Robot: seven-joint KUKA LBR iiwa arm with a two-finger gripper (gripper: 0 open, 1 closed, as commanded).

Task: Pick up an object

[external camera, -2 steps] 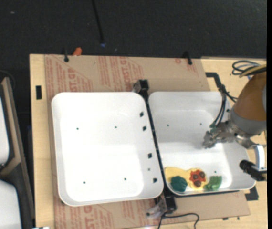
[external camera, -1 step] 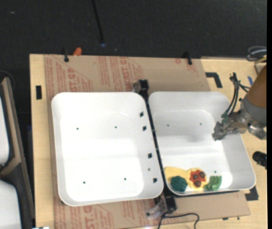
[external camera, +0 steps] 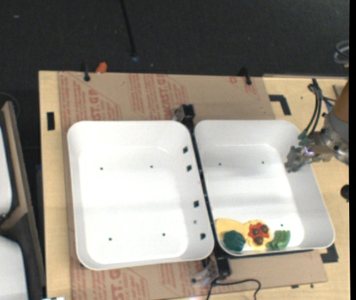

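Observation:
Along the front wall of the right bin (external camera: 259,136) lies a small cluster of objects: a yellow flat piece (external camera: 240,225), a dark teal lump (external camera: 233,240), a red piece (external camera: 258,231) and a green piece (external camera: 280,239). My gripper (external camera: 295,158) hangs at the right bin's far right rim, well behind and to the right of the cluster. Nothing shows between its fingers. It is small and blurred, so its opening is unclear.
The left bin (external camera: 134,192) sits beside the right one, with a black divider clip strip (external camera: 197,186) between them. Both rest on a cardboard sheet (external camera: 128,99) over the wooden bench. Cables (external camera: 318,111) run down to the wrist at the right.

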